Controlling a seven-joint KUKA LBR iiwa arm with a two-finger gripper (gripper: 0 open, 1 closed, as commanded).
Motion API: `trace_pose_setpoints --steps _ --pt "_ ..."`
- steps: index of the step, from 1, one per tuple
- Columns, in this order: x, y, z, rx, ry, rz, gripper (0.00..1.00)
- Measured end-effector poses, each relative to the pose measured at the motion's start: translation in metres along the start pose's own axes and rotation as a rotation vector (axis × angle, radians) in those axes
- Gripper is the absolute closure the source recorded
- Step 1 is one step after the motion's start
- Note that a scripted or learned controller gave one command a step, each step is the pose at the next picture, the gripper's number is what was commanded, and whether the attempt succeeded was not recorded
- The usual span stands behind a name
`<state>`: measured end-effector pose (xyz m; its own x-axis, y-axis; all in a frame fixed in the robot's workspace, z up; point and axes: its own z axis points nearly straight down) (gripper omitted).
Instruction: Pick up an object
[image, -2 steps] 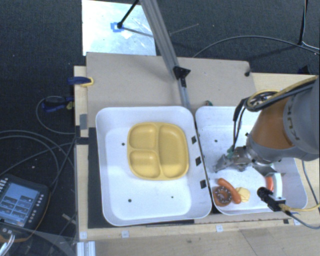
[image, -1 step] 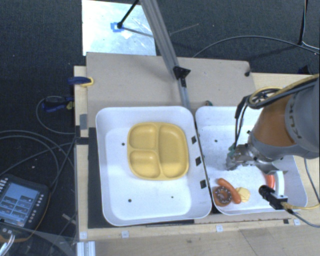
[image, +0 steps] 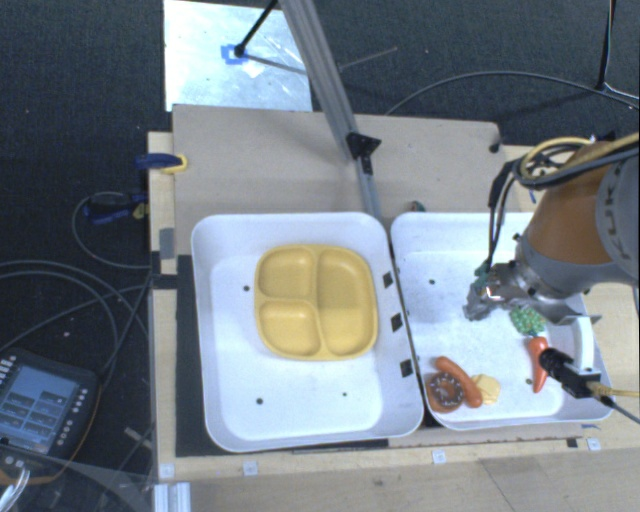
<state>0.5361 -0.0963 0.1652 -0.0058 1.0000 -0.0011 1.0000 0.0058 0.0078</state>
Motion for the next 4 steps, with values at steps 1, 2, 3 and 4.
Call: trace_pose_setpoints --steps 1,2,3,4 --pt "0.000 0.002 -0.050 0.000 0.000 0.000 1.00" --pt "0.061 0.002 -0.047 0.007 0.004 -0.006 1.00" --pt "0.123 0.002 -0.058 0.005 0.004 -0.007 1.00" --pt "0.188 0.001 -0.058 0.006 0.004 -0.008 1.00"
